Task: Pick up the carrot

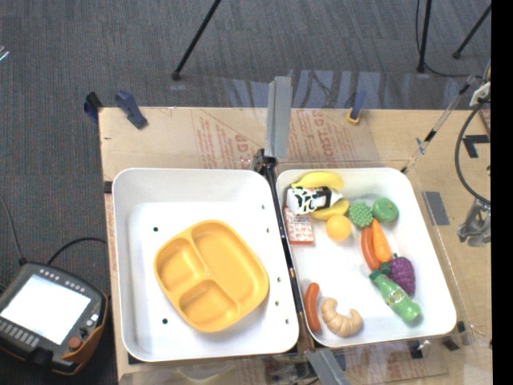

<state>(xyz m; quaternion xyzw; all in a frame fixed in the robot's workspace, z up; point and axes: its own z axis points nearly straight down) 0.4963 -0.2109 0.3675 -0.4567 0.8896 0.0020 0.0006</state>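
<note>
The carrot [382, 243] is a short orange toy lying lengthwise in the right white bin [429, 251], toward its right side. It rests against a red-orange sausage-shaped piece [369, 251] on its left. A purple grape bunch [403, 273] touches its near end. A green broccoli piece [361, 213] and a green round fruit [385, 209] sit just beyond its far end.
The right bin also holds a banana [319, 182], a black-and-white carton [308, 200], an orange ball [338, 228], a small red box [299, 229], a green bottle [397, 297], a croissant [342, 318] and a red sausage [313, 305]. A yellow divided plate [211, 274] lies in the left bin [136, 199].
</note>
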